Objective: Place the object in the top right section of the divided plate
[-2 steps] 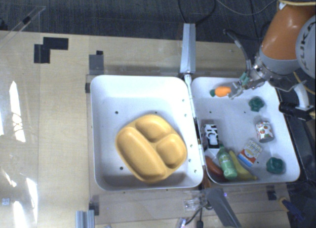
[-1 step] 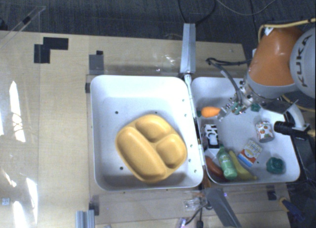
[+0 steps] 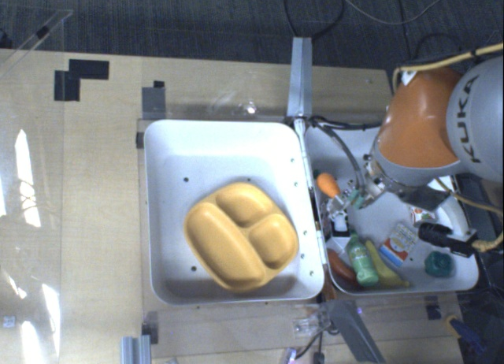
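A yellow divided plate (image 3: 239, 233) with three sections lies in the left bin (image 3: 169, 197), and nothing lies in its sections. My gripper (image 3: 340, 211) is low in the right bin (image 3: 465, 276), near its left wall, hanging under the grey arm with the orange band (image 3: 421, 118). Just beside it are an orange carrot-like piece (image 3: 327, 184) and, nearer the camera, a green bottle (image 3: 362, 260). I see nothing clearly held at the gripper.
The right bin also holds a yellow item (image 3: 387, 266), a red item (image 3: 339, 263), a small white and red packet (image 3: 400, 243) and a teal cup-like object (image 3: 439, 262). A metal divider post (image 3: 300, 79) stands between the bins. Cables trail over the back.
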`<state>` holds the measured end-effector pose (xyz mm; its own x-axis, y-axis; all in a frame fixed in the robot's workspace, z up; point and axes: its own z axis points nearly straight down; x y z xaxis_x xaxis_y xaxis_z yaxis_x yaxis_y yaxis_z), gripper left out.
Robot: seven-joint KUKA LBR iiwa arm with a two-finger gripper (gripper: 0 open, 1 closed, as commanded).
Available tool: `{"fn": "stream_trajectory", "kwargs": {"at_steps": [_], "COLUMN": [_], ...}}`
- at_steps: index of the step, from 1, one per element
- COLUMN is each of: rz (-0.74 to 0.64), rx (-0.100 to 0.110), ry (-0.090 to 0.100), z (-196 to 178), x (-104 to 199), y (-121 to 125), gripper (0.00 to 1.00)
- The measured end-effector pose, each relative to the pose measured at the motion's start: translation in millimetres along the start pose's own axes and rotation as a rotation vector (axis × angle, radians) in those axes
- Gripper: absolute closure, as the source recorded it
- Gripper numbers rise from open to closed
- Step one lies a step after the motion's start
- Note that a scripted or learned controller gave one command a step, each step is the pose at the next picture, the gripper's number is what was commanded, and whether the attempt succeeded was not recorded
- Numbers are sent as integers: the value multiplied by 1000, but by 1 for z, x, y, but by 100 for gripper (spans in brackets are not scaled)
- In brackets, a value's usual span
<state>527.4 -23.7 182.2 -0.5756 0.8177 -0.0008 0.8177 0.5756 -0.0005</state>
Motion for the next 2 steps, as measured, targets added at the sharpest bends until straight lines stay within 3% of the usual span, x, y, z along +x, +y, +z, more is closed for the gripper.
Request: {"fn": "stream_trajectory", "kwargs": {"at_steps": [1,2], "rz": [-11,26], "rx": [0,0], "ry": [1,1], "z": [1,-18], "x": [51,117], "y": [-12,34], "gripper": [100,100]}}
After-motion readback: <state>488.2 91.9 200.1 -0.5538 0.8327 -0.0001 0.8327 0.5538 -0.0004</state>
